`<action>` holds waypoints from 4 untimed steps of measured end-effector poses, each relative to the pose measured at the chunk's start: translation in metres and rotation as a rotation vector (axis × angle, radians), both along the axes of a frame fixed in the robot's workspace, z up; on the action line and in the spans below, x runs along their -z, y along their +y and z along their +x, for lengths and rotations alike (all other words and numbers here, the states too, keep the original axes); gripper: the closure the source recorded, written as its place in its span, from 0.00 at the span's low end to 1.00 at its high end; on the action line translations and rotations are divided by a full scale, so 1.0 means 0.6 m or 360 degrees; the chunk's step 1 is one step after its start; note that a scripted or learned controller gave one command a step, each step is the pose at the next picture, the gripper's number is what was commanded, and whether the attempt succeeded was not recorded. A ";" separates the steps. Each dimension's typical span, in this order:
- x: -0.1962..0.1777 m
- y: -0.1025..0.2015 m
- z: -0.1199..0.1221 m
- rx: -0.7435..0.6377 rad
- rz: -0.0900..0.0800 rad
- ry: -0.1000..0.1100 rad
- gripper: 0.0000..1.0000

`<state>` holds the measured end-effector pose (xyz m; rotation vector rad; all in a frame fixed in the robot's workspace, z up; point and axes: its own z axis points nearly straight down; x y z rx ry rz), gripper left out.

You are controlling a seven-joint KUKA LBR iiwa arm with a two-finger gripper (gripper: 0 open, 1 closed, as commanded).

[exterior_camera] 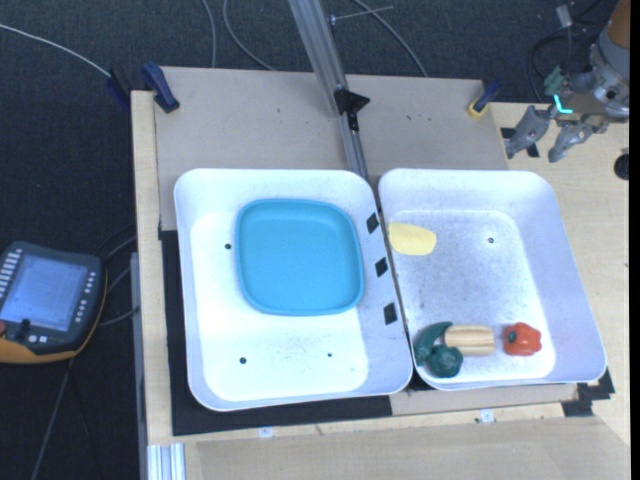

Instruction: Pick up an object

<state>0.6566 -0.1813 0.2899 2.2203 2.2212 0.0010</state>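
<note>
Fingers spread on the gripper point(548, 140), hovering beyond the right bin point(560, 228). Best bet looks like the red pepper point(521, 339): probably light, rigid, slick plastic, so pinch across its round middle.

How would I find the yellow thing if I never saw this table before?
Look at the right-hand shallow white bin, the one without the square blue plate. Near its upper left corner, close to the wall it shares with the other bin, lies a small flat pale yellow oval piece. It sits alone, far from the green, tan and red toys bunched along the bin's bottom edge.
</note>
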 end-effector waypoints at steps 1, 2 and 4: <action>0.000 0.000 0.000 0.0000 0.0000 0.0000 0.00; 0.085 -0.006 0.016 0.0000 0.0000 0.0003 0.00; 0.229 -0.001 0.030 0.0000 0.0001 0.0005 0.00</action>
